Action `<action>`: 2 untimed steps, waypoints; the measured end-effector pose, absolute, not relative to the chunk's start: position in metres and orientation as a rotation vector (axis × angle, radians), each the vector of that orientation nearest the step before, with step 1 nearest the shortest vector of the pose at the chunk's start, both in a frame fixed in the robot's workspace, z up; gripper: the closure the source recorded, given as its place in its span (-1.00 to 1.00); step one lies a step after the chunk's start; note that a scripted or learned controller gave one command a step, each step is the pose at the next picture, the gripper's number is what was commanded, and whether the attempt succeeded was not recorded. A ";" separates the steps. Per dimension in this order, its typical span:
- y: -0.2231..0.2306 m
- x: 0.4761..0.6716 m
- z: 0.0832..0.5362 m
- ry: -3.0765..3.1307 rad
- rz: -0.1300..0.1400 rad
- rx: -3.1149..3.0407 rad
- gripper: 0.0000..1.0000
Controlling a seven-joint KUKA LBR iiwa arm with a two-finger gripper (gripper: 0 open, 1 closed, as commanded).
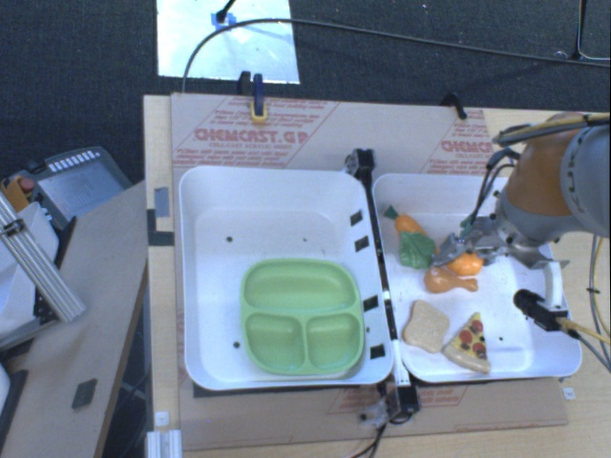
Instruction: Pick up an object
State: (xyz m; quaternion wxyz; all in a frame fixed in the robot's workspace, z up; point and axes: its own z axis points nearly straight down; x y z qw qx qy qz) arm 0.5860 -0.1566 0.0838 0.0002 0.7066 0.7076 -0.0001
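Now gripper low beside orange toy; right bin.

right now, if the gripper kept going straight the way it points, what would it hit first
The gripper points toward the view's left, low in the right bin. The orange toy sits right at its tip, so it likely meets that first, then the green leafy piece. Height is hard to judge from this slanted view.
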 end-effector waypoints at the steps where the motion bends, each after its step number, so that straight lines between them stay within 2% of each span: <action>1: -0.157 0.587 0.095 2.222 0.002 2.217 1.00; 2: -0.157 0.585 0.159 2.221 0.005 2.214 1.00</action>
